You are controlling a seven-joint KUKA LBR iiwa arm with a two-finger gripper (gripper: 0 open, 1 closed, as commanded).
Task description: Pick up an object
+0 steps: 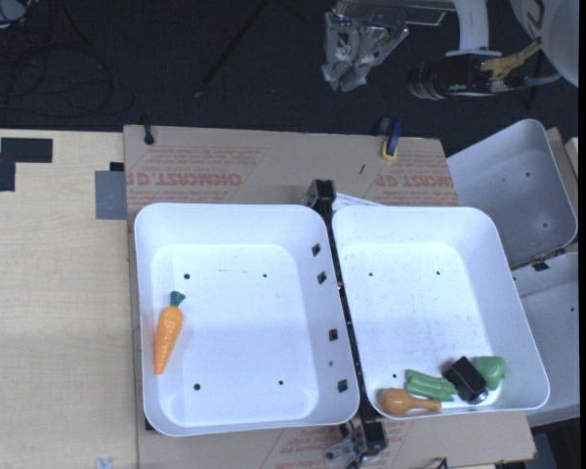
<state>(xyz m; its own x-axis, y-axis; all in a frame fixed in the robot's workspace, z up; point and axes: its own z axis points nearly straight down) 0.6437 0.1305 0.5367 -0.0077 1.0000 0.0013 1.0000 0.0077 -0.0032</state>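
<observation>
Two white bins sit side by side on my surface (59, 291), bedded on a sheet of printed cardboard (283, 169) that seems there to keep them from sliding. They meet along a dark hinge-like strip with small clips, so I judge they are fixed as a pair.

Next in size, the left bin (225, 399) holds one thing: a toy carrot (167, 332), orange with a green top, lying lengthwise just beside the left wall. It has open floor on its right, which should make it the easier target, though the wall close by leaves little room on that side.

The right bin (420, 225) has its things huddled in the near right corner, probably because they slid or were dropped there. A green pod-shaped toy (429, 384) lies against a black block (466, 378), with a rounder green piece (490, 368) behind it and an orange-brown pear-shaped toy (406, 402) at the front wall. They touch one another, so a grasp there risks catching two or none.

Smallest, my pincer (350, 64) hangs well apart from all of this, up over the dark floor beyond the bins. It has hold of nothing; how wide it stands I cannot tell. No object is picked yet.
</observation>
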